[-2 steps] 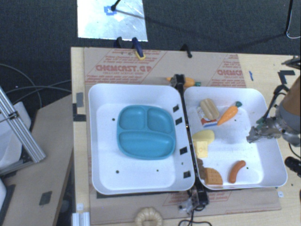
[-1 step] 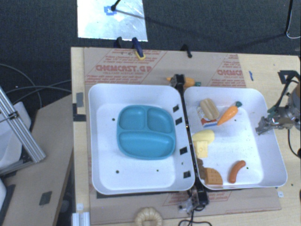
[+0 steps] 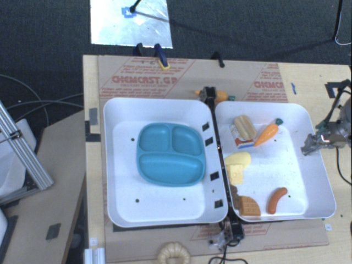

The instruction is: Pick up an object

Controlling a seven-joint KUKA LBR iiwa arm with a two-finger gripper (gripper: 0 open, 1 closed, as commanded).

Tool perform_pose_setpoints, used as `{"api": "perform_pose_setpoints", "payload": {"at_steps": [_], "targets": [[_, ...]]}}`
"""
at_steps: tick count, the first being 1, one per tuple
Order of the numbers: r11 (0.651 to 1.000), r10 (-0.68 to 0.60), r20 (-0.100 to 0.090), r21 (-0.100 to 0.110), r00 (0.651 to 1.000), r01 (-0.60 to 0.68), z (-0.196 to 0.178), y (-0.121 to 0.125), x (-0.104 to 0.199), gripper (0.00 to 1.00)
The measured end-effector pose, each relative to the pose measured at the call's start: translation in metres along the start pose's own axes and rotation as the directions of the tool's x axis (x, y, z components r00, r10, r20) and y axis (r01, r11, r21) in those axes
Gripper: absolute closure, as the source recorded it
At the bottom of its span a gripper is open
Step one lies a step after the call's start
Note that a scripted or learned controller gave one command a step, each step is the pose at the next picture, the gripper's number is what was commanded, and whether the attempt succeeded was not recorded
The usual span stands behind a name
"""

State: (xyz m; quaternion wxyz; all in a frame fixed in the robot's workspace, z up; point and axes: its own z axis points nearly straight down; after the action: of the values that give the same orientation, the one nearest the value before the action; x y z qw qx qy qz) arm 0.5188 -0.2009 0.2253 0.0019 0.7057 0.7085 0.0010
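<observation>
Nearest, right bin (image 3: 316, 194) holds waffle (image 3: 248, 206), sausage (image 3: 276, 200) and carrot (image 3: 266, 134). Left bin (image 3: 118, 164) holds a blue plate (image 3: 171, 153). Gripper (image 3: 311, 143) hovers at the right bin's right rim; its grip state cannot be told.

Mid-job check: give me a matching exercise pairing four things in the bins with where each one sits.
Things:
1. plate
2. carrot
3. sausage
4. waffle

Places:
A. right bin, far part, beside the sandwich
B. right bin, near left corner
C. left bin, middle
D. right bin, near part, right of the waffle

Pairs: 1-C, 2-A, 3-D, 4-B
</observation>
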Motion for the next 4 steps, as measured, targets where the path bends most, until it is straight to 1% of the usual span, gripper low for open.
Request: {"api": "perform_pose_setpoints", "payload": {"at_steps": [1, 2, 3, 4], "targets": [[1.000, -0.006, -0.003, 0.001, 1.000, 0.006, -0.007, 0.004, 0.057, 1.00], [1.000, -0.006, -0.004, 0.003, 1.000, 0.006, 0.001, -0.001, 0.119, 1.00], [1.000, -0.006, -0.004, 0.005, 1.000, 0.006, 0.007, -0.018, 0.176, 1.00], [1.000, -0.007, -0.003, 0.002, 1.000, 0.007, -0.005, -0.015, 0.230, 1.00]]}}
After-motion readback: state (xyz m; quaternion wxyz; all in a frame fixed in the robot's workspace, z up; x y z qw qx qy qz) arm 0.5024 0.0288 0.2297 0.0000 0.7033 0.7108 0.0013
